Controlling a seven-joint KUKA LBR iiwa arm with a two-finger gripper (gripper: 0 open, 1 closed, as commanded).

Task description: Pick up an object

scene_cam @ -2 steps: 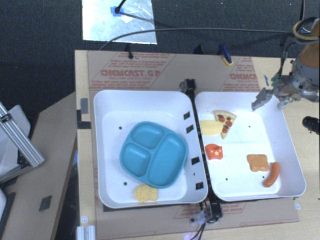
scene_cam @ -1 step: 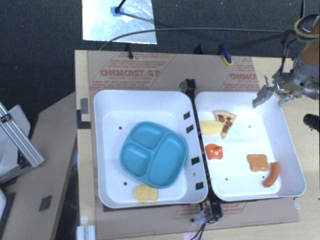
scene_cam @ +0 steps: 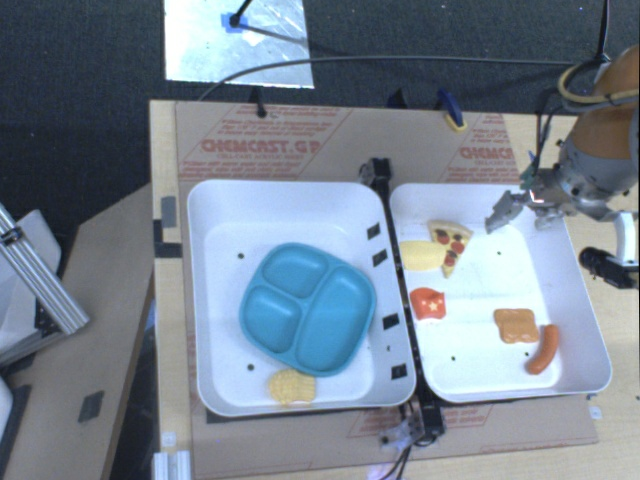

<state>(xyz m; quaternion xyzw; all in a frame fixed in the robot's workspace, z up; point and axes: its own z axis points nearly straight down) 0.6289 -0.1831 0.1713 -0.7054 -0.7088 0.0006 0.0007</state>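
Yellow knobbly toy food piece (scene_cam: 292, 386) is nearest you, lying in the left bin (scene_cam: 215, 268) and just touching the front edge of the blue divided plate (scene_cam: 308, 308). Everything else you could pick up lies to the right of that plate, over the black seam, in the right bin (scene_cam: 570, 298).

Closest to the plate is the small red piece (scene_cam: 428, 303), level with the plate's middle. Behind it, level with the plate's back edge, a pale yellow wedge (scene_cam: 420, 257) lies touching a pizza slice (scene_cam: 448, 236) with red dots. Farther right of the plate you've got an orange toast-like piece (scene_cam: 515, 325), and just beyond it a sausage (scene_cam: 541, 349) lying tilted near the right bin's front corner.

Now your gripper (scene_cam: 498, 218): it hangs over the back of the right bin, well to the right of the plate and near the pizza slice, not touching it. Whether it is released or clenched you cannot tell from this angle, and nothing shows in its grasp. The grey arm (scene_cam: 600, 158) reaches in behind it, far right of the plate.

Both bins rest on a printed cardboard sheet (scene_cam: 260, 143), and behind the plate, beyond the bench, a silvery foil sheet (scene_cam: 235, 28) lies on the dark floor.
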